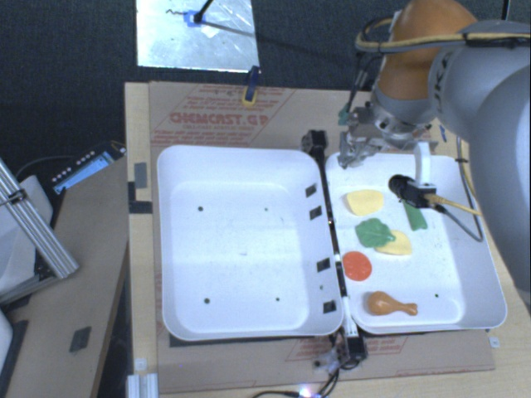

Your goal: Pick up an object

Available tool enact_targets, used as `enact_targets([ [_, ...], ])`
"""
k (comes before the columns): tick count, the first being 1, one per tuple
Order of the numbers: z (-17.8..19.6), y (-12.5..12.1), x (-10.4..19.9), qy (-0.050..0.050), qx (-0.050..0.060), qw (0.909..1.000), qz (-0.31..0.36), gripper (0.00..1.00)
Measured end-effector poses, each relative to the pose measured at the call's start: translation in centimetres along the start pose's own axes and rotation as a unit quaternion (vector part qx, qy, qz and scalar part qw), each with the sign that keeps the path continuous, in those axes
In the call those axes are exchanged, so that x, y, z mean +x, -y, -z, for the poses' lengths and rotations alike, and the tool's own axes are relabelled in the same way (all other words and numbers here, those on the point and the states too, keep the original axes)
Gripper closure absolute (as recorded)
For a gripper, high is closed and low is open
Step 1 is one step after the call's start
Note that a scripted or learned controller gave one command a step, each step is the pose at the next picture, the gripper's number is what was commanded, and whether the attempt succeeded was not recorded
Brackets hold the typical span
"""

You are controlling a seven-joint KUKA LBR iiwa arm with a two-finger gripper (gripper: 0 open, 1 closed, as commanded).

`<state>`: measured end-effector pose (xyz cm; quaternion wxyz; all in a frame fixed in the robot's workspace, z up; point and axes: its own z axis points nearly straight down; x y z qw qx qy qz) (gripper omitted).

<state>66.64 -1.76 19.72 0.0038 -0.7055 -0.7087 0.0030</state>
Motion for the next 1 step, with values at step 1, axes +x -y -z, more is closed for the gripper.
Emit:
enact_targets([
  [1,10.78,-0.28,0.61,0.001,-0.011,0.9999,0.0,1.0],
])
